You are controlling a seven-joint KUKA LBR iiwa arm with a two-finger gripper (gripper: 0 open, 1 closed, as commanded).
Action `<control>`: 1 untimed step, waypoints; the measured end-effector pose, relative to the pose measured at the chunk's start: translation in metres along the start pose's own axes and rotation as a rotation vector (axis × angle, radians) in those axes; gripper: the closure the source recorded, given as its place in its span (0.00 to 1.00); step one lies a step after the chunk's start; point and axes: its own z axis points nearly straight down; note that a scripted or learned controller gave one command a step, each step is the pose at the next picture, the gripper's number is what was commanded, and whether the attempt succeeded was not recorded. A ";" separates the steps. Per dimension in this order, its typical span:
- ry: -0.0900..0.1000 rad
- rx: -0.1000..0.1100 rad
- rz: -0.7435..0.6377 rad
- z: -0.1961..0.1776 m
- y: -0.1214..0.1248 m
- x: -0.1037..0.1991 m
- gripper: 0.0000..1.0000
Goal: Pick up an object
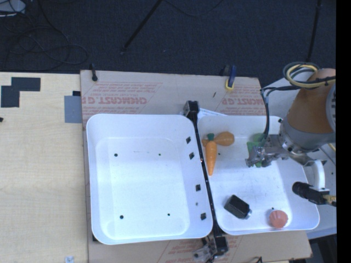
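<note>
Green object (254, 145) small, partly hidden beside claw (258, 160) in right bin (299, 223); claw state unclear.

Both white bins, the left bin (140, 177) and the right bin (258, 188), are looking like smooth moulded plastic with a soft sheen. Beneath them, a sheet of brown cardboard (164, 95) with red print is showing a dull, papery face. The counter (38, 174) at the left of the frame is looking like pale wood, matt and lightly grained. In the right bin, the carrot (210, 153) is appearing as smooth orange plastic, the black block (237, 206) as matt, and the pink ball (278, 218) as slightly glossy. The arm's orange band (310, 106) is looking smooth and satiny, while the gripper (259, 159) is glinting like bare metal.
</note>
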 end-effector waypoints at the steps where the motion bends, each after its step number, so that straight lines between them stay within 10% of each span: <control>1: 0.000 0.006 0.003 -0.010 0.004 0.055 1.00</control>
